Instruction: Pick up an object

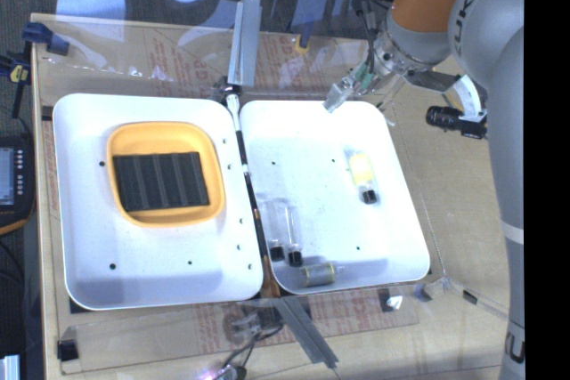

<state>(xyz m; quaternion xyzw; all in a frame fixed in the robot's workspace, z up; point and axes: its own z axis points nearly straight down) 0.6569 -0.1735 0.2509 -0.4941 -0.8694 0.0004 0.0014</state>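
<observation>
Objects lie in the right white bin (405, 218): a small pale yellow block with a black end (362, 173) toward its right side, a clear plastic tube with dark caps (282, 231) near its left wall, and a short metallic cylinder (316, 273) at its near edge. The left white bin (80, 236) carries an orange tray with a dark ribbed insert (163, 172). Above the right bin's far edge hangs the end effector (343, 93), tilted down-left from the grey arm (481, 4) with its orange band; nothing is between its fingers, though how wide they stand I cannot tell.
</observation>
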